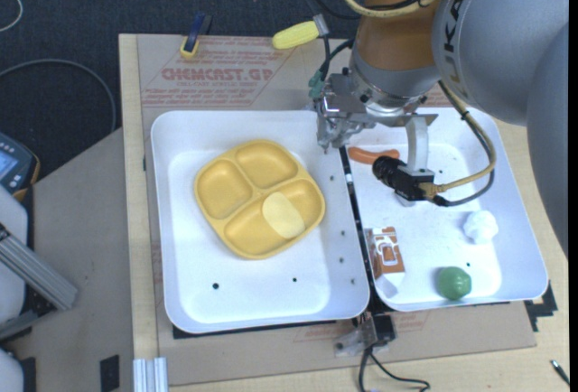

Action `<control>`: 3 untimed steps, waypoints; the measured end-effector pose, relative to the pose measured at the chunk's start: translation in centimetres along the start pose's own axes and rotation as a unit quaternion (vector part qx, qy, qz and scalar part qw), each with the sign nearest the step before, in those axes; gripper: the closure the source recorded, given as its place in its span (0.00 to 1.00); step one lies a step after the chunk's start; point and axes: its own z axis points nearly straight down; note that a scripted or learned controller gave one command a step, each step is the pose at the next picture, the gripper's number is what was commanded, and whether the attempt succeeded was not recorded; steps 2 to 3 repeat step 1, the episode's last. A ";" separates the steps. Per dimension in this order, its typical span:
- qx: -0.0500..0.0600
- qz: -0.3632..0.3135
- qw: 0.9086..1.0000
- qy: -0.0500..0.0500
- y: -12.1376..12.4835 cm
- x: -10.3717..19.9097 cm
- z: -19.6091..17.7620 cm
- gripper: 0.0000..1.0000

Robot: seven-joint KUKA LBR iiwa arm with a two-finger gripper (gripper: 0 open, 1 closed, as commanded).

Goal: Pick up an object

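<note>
Orange object (366, 154): a short, elongated piece, recorded lying flat on the floor of the right bin (517, 237), close to that bin's far rim. It is placed just beside the fingers (329, 135), on their view-right side. No contact between the two can be made out. Its right end is covered by robot hardware.

Arm (506, 20): it is reached in from the view's right and bent over the far part of the right bin, with the orange band uppermost and the wrist directed steeply downward. The fingers are set low at the adjoining rims of the two bins. Whether they are released or clenched cannot be told.

Nearer the camera than the fingers, a brown-and-white packet (386, 253), a green ball (453, 283) and a white lump (480, 225) are noted in the right bin. The packet's print is not legible. To the view-left of the fingers, a yellow divided plate (235, 191) is seated in the left bin (199, 291), with a pale disc (284, 217) in one compartment.

Beyond the fingers, a brown sheet (226, 88) on the surface (134, 200) is printed in red "CHEMCAST GP". The smaller lines are unreadable.
</note>
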 end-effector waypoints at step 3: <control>0.001 0.001 1.000 -0.001 -5.1 4.7 -1.5 1.00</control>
